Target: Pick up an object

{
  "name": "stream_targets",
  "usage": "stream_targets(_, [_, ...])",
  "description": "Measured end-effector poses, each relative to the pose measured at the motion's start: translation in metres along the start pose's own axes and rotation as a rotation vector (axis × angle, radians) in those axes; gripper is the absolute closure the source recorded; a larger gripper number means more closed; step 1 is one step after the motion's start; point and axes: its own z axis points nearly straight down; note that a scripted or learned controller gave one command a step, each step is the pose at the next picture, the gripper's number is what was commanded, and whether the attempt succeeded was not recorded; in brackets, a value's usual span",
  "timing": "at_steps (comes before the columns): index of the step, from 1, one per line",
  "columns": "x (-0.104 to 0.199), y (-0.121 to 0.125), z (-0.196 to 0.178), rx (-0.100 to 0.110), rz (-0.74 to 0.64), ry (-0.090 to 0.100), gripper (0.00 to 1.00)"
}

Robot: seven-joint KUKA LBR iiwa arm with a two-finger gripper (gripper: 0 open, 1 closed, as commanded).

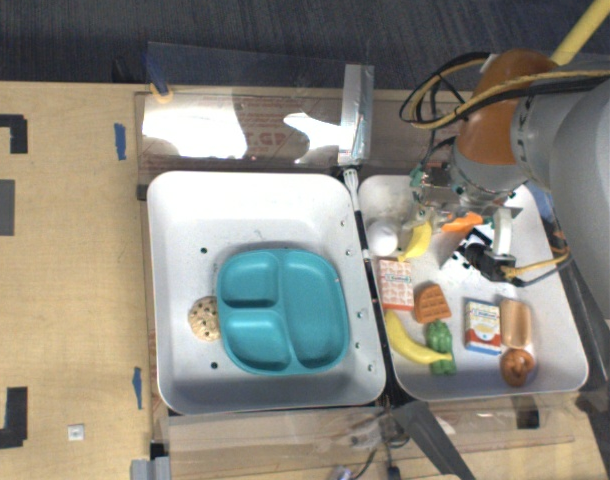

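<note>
Small yellow plastic banana [418, 240] lies at upper left of the right white bin [570, 353], just beside a white egg-shaped object [383, 239]. Gripper [437, 208] hangs directly above it; jaw state cannot be told. Teal divided tray [282, 310] sits in left bin [175, 218].

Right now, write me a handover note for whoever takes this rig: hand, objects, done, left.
Hand: low over the far end of the right bin, above a small banana and an orange piece. Whether it grips anything cannot be told.
Right bin: second banana, green vegetable, white carton, brown roll, small printed card, orange-brown piece, white ball.
Left bin: teal divided tray, with a cookie beside it.
Done: arm is positioned over the objects.
Left: confirm a grasp and lift one object clear.
</note>
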Motion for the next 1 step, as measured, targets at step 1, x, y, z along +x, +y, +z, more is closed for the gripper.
stream_targets(1, [0.0506,-0.0431,-0.1495,-0.002,0.064,0.002,1.00])
